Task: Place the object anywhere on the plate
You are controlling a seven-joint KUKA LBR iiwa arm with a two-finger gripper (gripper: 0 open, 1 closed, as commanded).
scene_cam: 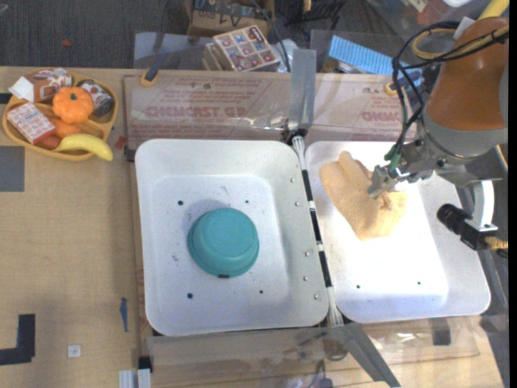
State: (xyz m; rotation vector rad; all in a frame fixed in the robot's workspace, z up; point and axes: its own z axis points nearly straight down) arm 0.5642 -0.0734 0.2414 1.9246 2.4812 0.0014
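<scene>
Colours: 2 white bins (161,176), the left holding a teal plate (224,242), the right a pale tan, crumbly-textured object (359,200); grey arm (464,140) with orange band; light brown bench (65,249); yellow dish (20,132) bearing an orange pumpkin (73,104) and yellow banana (86,145).

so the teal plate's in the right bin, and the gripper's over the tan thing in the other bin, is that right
Not quite. The camera view shows the teal plate lying in the left bin, not the right one. The rest holds: the gripper is over the tan object in the other bin, the right bin.
</scene>
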